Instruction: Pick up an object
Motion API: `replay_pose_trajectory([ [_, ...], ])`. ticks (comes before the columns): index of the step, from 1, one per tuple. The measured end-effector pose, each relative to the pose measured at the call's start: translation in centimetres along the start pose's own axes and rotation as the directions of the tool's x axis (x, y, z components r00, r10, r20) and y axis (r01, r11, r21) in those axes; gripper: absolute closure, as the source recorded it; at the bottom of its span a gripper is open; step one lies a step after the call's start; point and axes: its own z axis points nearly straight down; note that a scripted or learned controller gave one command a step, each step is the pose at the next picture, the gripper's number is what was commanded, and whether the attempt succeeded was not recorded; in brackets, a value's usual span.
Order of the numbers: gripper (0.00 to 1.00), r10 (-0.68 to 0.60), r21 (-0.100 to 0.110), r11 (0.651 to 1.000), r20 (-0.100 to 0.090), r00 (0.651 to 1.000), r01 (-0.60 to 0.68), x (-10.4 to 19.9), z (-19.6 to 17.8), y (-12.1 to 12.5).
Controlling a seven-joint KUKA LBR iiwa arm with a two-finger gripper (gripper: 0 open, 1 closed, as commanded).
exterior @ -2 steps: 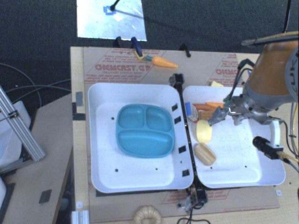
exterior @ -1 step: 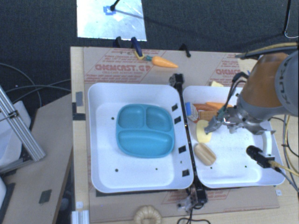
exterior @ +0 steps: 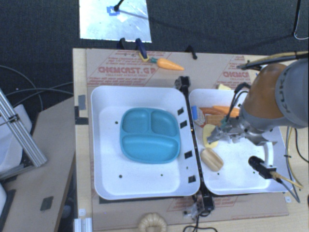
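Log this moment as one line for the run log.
gripper: over right bin, by yellow piece | tan roll: lying free | blue plate: left bin

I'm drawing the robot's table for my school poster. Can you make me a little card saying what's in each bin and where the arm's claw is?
left bin: one blue divided plate
right bin: tan bread-like toy, yellow piece, orange piece
outside the bins: toy carrot, on the board behind the left bin
gripper: low over the right bin, beside the yellow piece
holding something: cannot tell
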Motion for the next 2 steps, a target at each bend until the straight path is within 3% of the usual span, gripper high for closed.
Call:
replay_pose_trajectory([
  [1, 0.00, 0.000, -0.002, 1.000, 0.000, 1.000, 0.000, 0.0, 1.8, 0.0],
  [2, 1.00, 0.000, -0.005, 1.000, 0.001, 1.000, 0.000, 0.0, 0.6, 0.1],
])
